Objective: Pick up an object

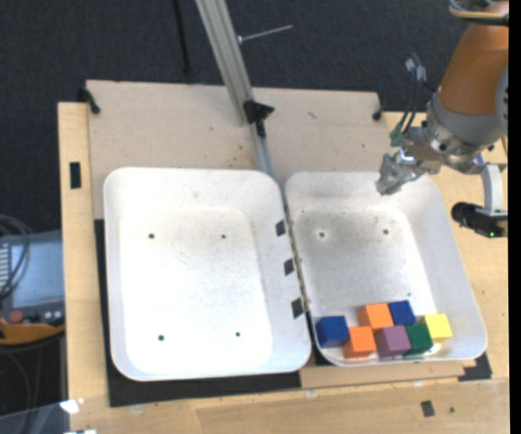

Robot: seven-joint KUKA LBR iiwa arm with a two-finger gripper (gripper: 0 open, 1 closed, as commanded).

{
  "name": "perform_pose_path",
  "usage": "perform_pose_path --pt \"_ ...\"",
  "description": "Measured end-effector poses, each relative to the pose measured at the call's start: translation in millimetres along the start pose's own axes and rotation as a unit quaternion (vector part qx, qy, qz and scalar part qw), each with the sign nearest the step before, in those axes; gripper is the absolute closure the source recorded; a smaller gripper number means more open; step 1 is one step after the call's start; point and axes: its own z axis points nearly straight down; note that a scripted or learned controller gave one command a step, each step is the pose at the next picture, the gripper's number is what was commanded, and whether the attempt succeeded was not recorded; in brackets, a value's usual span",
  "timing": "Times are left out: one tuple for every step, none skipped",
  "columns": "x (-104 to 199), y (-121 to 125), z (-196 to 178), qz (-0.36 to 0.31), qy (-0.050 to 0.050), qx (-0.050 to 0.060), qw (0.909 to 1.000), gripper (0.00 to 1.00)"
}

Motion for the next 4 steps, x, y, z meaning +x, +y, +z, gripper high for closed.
perform_pose_path --pt "47 -24 -10 -0.001 0.001 0.000 1.0000 1.00" --pt "102 -48 -14 -0.001 0.001 0.000 1.0000 1.00" --pt "147 -71 2 0.000 0.001 0.001 1.0000 1.00" --pt "196 -90 14 -0.001 0.001 0.001 1.0000 1.00"
